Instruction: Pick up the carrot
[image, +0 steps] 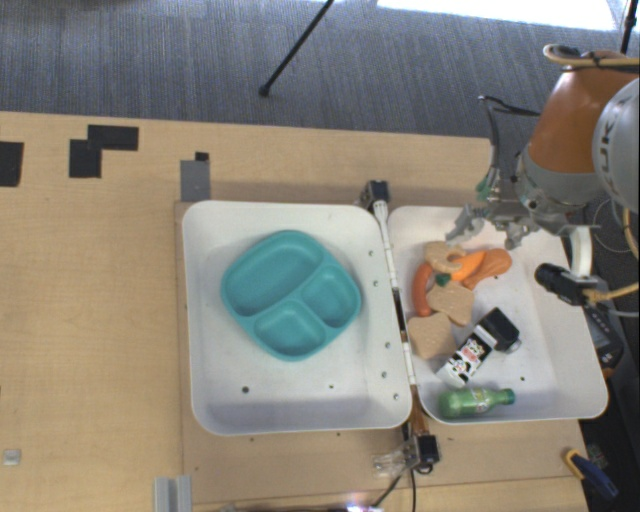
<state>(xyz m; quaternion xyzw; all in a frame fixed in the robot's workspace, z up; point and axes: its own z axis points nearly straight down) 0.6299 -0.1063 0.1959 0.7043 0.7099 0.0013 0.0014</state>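
The carrot (483, 265) is orange with a green stub at its left end. It lies in the upper part of the right bin (560, 370), resting against a slice of bread (438, 254). My gripper (490, 229) hangs just behind and above the carrot, near the bin's far wall. It is open, with one finger (463, 223) to the left, the other finger to the right, and nothing between them. The grey arm with its orange band (570, 115) comes in from the upper right.
Around the carrot lie a red sausage (423, 288), two more bread slices (453, 301) (430, 336), a black-and-white bottle (481, 346) and a green bottle (478, 401). The left bin (210, 380) holds a teal divided plate (290, 293).
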